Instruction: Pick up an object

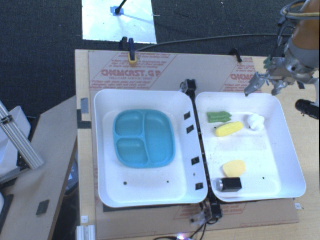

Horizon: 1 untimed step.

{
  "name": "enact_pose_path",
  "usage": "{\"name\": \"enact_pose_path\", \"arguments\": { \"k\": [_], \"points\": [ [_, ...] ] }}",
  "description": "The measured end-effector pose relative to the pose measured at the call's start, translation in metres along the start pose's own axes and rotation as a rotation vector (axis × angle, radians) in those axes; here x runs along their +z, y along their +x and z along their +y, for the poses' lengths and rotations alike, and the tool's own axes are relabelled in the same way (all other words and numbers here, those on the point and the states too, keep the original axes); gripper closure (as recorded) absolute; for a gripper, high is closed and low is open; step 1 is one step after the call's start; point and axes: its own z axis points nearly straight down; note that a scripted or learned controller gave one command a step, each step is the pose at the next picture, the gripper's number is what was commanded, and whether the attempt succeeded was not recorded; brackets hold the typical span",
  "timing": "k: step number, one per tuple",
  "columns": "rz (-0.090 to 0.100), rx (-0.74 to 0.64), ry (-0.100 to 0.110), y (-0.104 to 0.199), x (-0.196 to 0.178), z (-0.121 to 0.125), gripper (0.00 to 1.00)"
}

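The pincer (265, 85) hangs above the far rim of the right bin (285, 129), and its two fingers are spread wide with nothing between them. All the things to pick from lie in that right bin. A green piece (219, 116) sits near the far left corner, with a yellow piece (229, 129) just beside it and a small white lump (255, 121) near those two. Closer to the near edge there is a yellow wedge (234, 167) touching a black block (231, 184). The left bin (105, 134) holds a blue tray (145, 137) with three parts. I think the grab has not begun yet. A few things could go wrong. The green and yellow pieces are so close that the fingers might push one away while closing on the other. The white lump is small and could slip out. If the pincer comes straight down from where it is, it might bump the bin's rim.
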Motion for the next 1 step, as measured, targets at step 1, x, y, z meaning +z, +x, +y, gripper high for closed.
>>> {"name": "enact_pose_path", "arguments": {
  "k": [1],
  "points": [
    [-0.002, -0.002, -0.011, 0.0004, -0.0068, 0.0020, 0.00]
  ]
}}
